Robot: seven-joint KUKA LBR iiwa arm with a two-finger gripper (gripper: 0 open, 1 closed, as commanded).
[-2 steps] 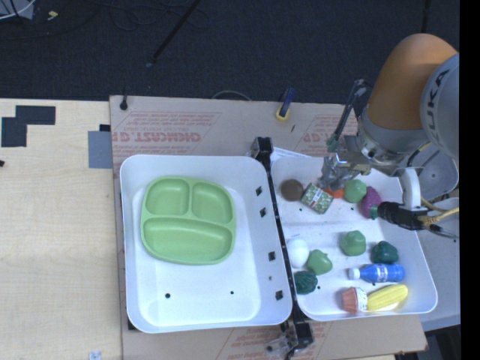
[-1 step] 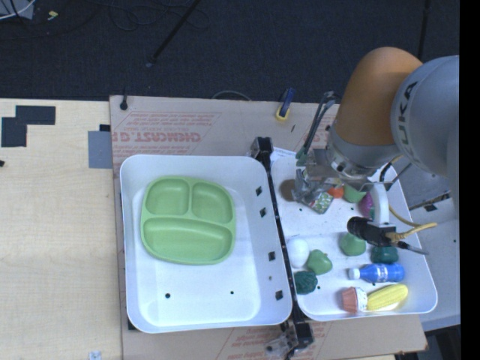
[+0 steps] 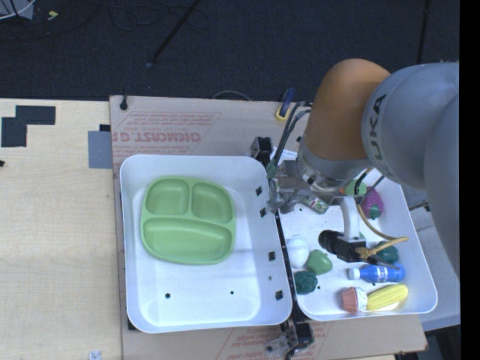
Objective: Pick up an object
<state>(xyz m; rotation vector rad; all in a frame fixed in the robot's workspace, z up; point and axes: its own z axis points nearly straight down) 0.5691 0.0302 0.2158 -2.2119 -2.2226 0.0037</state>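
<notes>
The grey arm with its orange band reaches in from the right and covers the back of the right bin (image 3: pixel 420 295). My gripper (image 3: pixel 285 198) hangs low at that bin's back left, close to the wall shared with the left bin. Just in front of it lie a white egg-shaped thing (image 3: pixel 298 253), a light green piece (image 3: pixel 319 262) and a dark green piece (image 3: pixel 305 281). Nothing shows held in the gripper.
Further right in the same bin are a blue bottle (image 3: pixel 379 274), a yellow corn cob (image 3: pixel 387 297), a pink block (image 3: pixel 349 298), a teal piece (image 3: pixel 388 254) and a purple thing (image 3: pixel 373 202). A green divided plate (image 3: pixel 187 220) lies in the left bin (image 3: pixel 195 306).
</notes>
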